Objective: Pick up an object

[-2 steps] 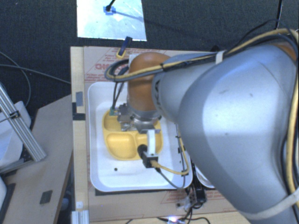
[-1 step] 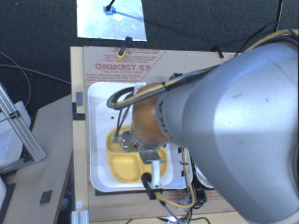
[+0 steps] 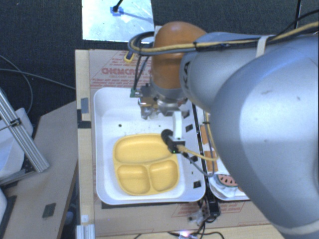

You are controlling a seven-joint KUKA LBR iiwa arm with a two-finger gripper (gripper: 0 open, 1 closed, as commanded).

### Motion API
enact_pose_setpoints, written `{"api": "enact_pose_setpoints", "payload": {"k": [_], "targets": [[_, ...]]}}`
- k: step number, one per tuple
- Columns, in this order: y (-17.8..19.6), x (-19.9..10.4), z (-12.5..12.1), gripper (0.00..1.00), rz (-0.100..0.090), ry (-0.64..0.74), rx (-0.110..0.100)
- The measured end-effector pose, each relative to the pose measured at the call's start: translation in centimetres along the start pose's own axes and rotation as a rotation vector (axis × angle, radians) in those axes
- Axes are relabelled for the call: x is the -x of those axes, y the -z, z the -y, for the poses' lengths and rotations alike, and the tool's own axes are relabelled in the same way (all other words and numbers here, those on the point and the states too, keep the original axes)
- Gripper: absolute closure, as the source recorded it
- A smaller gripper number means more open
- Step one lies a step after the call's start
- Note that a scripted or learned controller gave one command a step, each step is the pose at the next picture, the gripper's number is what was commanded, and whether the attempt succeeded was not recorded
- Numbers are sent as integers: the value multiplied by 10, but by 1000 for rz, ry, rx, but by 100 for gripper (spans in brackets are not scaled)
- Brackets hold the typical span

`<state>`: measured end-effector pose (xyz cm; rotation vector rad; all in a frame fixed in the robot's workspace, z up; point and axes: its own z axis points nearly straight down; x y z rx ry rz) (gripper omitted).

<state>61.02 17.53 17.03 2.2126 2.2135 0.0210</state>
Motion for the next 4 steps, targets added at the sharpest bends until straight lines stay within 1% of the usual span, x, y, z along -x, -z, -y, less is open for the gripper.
{"api": "enact_pose_setpoints", "payload": {"k": [1, 2, 3, 4], "targets": [[-80, -62, -51, 100, -2, 7, -15], [62, -42, 19, 100, -2, 0, -14], [-93, -60, -15, 100, 1, 4, -18], [117, -60, 4, 100, -7, 5, 0]]}}
